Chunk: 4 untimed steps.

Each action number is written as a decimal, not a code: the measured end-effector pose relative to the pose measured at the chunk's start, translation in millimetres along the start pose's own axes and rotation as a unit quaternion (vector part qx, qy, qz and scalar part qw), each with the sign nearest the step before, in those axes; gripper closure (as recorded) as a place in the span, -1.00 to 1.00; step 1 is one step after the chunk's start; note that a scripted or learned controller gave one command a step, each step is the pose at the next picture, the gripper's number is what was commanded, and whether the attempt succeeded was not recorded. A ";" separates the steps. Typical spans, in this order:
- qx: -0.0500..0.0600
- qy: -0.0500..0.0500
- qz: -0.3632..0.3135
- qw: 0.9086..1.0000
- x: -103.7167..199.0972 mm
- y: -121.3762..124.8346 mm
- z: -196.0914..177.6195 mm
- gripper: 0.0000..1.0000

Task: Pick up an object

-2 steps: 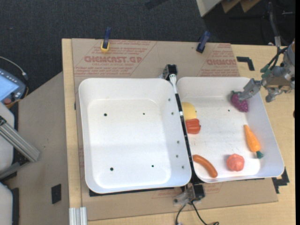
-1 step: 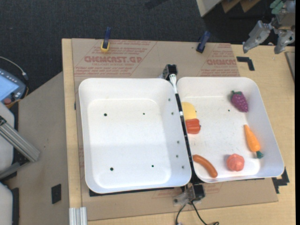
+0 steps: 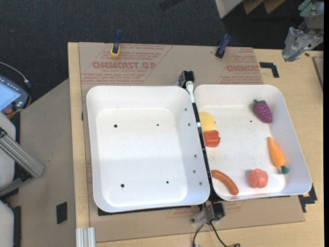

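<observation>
Bench point(image 3: 154, 60): a flat board surface printed with red lettering, bearing two shallow white plastic bins side by side, their inner rims touching along a dark seam.

Left bin point(image 3: 103, 138): white, rounded corners, four small dark dots on its floor.

Right bin point(image 3: 236, 99): white, same form, holding six toy food items:
- Purple plastic grape bunch point(image 3: 262, 110), near the far right corner.
- Yellow rounded piece point(image 3: 206, 121), against the inner wall beside the seam.
- Red-orange blocky piece point(image 3: 211, 138), touching the yellow one on its near side.
- Orange plastic carrot with a green tip point(image 3: 276, 154), lying along the right wall, tip toward the near edge.
- Pinkish-red rounded fruit or vegetable point(image 3: 258, 178) (exact kind too small to tell), near the carrot's green tip.
- Orange-red sausage-shaped piece point(image 3: 225, 181), lying at a slant near the near wall, left of the rounded fruit.

Grey metal two-finger gripper point(image 3: 302, 39): at the upper right of the view, beyond the far right corner of the right bin, well apart from every item. Whether it is open or closed cannot be told; nothing can be seen in it.

Fittings: a yellow-and-blue clamp point(image 3: 116, 46) and a blue clamp point(image 3: 223, 45) on the bench's far edge.
</observation>
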State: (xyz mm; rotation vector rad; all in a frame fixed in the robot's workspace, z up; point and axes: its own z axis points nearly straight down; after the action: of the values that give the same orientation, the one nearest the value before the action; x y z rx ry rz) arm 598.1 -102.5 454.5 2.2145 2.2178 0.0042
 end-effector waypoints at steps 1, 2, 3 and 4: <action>-0.002 0.001 -0.002 1.000 37.1 44.5 -68.7 1.00; 0.000 0.001 0.000 1.000 56.8 34.9 -82.5 1.00; 0.004 0.002 0.001 1.000 61.8 20.5 -81.3 1.00; 0.004 0.001 0.001 1.000 62.5 16.7 -81.3 1.00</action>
State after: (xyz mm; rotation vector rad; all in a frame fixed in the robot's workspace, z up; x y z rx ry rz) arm 614.1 -39.7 535.6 2.2222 2.2212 -0.0020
